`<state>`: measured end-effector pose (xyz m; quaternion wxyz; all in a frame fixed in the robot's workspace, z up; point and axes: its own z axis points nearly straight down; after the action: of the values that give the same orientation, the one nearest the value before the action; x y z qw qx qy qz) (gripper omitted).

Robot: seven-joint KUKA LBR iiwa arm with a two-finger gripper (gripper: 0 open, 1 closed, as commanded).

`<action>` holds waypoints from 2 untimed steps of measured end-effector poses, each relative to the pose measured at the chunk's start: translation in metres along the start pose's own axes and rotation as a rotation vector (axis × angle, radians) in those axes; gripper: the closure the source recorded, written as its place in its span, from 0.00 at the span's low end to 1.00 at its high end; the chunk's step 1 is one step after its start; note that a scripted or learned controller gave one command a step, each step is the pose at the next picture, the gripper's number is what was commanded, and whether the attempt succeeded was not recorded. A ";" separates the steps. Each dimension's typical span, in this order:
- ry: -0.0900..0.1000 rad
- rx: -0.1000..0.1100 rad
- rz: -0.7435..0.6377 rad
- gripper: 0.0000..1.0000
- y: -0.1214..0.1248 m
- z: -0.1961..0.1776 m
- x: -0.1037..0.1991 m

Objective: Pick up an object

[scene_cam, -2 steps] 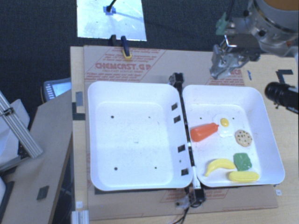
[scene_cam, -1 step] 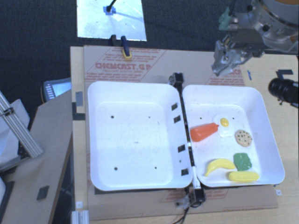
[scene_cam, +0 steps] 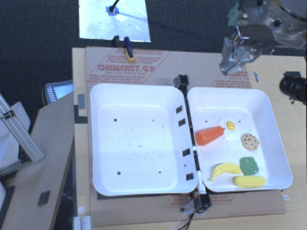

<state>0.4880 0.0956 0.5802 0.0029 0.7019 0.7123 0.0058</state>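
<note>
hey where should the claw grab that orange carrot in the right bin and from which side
Probably across the thick middle of the carrot, coming straight down from above. It lies flat on the floor of the right bin, long axis running left-right, so the fingers would best straddle its narrow width. Its pale tip sits close to the fried egg, so grip toward the wider left end. The claw hangs above the bin's far edge.
</note>
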 end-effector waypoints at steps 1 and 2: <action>-0.005 0.018 0.008 1.00 -0.002 0.081 0.037; -0.002 0.006 0.010 1.00 0.012 0.043 0.045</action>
<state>0.5003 0.1413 0.5371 0.0014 0.7054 0.7088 0.0028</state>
